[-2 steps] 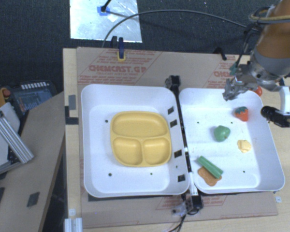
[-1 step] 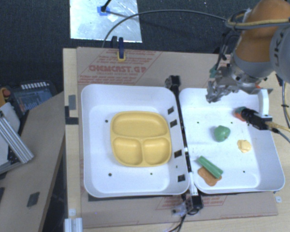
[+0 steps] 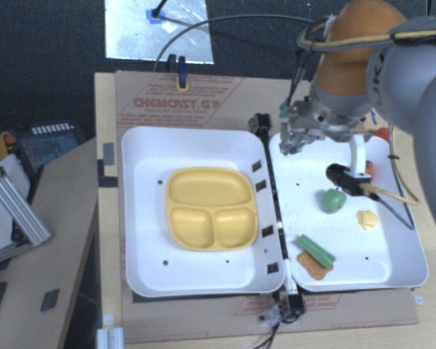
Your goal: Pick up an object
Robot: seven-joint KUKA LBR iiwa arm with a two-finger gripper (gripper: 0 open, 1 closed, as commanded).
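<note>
Over the far left corner of the right bin [image 3: 392,257], the gripper [image 3: 296,138] hangs low above bare white floor, with nothing visibly held in it. From this slanted view I cannot tell whether it is open or closed.

Candidate objects, all in the right bin:
- A small green rounded toy [image 3: 333,200] lies near the bin's middle, apart from the gripper and on its near side.
- A small yellow piece [image 3: 367,219] lies just to the right of the green toy.
- A green bar [image 3: 316,251] lies near the front left corner, tilted, resting partly on a flat orange piece [image 3: 314,267].

The left bin [image 3: 142,195] holds a yellow divided tray [image 3: 211,208], lying flat at its centre, well apart from the gripper.

Step in hand: I judge this to be the approach, before any grasp, since no object lies beneath the gripper.

Next move: I would bring the gripper toward the near side of the bin and set it squarely above one object before descending. The green rounded toy is the closest and stands clear of its neighbours. The bar overlaps the orange piece, so a closure there may catch both or neither.
</note>
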